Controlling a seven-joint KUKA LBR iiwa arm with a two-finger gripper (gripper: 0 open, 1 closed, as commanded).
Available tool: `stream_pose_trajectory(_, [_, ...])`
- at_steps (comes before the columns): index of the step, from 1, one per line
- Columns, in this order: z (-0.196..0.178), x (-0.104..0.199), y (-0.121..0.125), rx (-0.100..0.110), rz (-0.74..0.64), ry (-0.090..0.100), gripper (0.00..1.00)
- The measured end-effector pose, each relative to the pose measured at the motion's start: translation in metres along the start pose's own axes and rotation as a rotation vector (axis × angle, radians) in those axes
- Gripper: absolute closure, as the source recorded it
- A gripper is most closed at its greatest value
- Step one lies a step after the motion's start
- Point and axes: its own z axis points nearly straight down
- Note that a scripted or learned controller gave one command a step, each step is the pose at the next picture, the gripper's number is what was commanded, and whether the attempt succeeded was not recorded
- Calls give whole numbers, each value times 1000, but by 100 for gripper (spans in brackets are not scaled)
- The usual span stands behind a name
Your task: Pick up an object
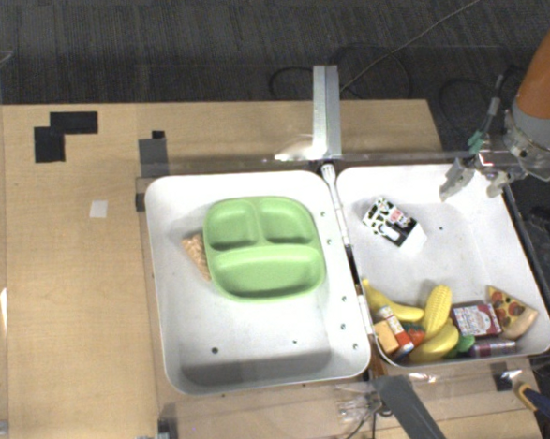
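Two white bins side by side on the bench. Left bin point(172, 296): one green divided tray point(262, 246), three compartments, lying flat near the bin's middle. One tan, speckled item point(196, 255) tucked against and partly under the tray's left edge; identity unclear.

Right bin point(465, 247): one black-and-white patterned box point(390, 222) alone in the upper half, tilted. Along the near edge a cluster: two bananas point(394, 306), one corn cob point(438, 308), one pizza slice point(511, 309), one small red-and-white packet point(475, 320), and a few small bottles or cans point(393, 333) partly overlapped by the fruit; their count is hard to settle. A green and a dark red piece beneath the packet are too small to name.

Arm enters at the right, orange band cut off by the frame edge. Gripper point(471, 178) sits over the right bin's upper right corner, well apart from every object. Two pale fingers point(453, 182) are spread apart, released, with nothing between them.
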Motion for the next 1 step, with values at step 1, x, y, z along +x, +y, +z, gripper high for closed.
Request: stream_pose_trajectory(1, [103, 57, 36, -6, -76, -2, 0])
